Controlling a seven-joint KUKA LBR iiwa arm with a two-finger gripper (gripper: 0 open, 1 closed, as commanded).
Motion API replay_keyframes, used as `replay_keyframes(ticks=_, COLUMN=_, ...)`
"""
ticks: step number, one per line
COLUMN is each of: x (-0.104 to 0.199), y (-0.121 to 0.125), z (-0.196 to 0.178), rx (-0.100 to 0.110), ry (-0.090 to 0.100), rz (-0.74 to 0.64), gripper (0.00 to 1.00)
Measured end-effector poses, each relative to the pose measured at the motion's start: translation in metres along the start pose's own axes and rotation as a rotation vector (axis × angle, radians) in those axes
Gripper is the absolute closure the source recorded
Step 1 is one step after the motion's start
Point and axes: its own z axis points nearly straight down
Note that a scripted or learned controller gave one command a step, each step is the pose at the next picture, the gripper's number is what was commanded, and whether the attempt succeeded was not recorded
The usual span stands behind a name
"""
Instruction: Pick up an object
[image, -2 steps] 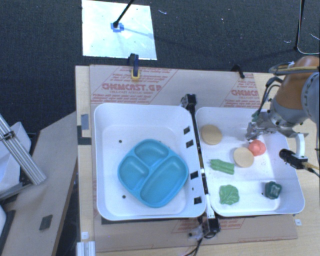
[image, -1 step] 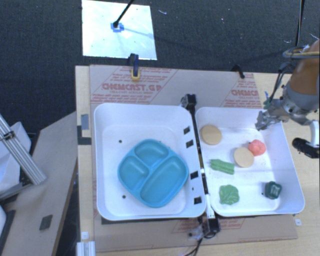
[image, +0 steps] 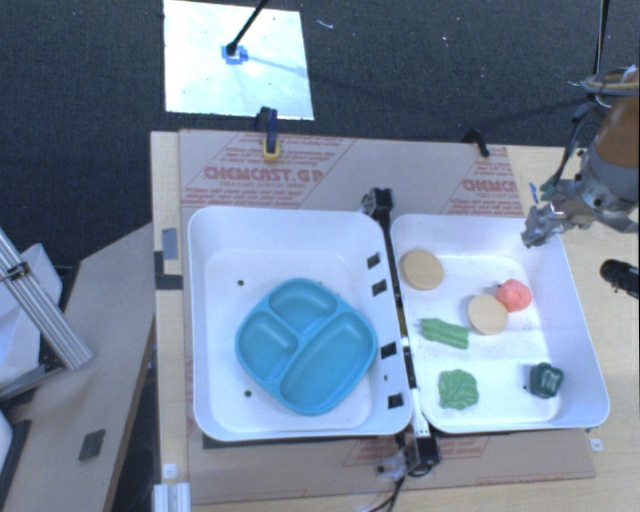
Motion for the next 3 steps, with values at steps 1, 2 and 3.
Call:
replay_keyframes(ticks=1, x=0.000, y=0.002, z=-0.042, rx=0.000, ry=0.000, rz=-0.001, gripper=1.00)
replay_keyframes(ticks=2, x=0.055, y=-0.020, z=-0.043, rx=0.005, ry=0.002, rz=-0.004, gripper=1.00)
replay_keyframes(ticks=3, x=0.099, y=-0.027, z=-0.036, rx=0.005, ry=0.002, rz=-0.004, gripper=1.00)
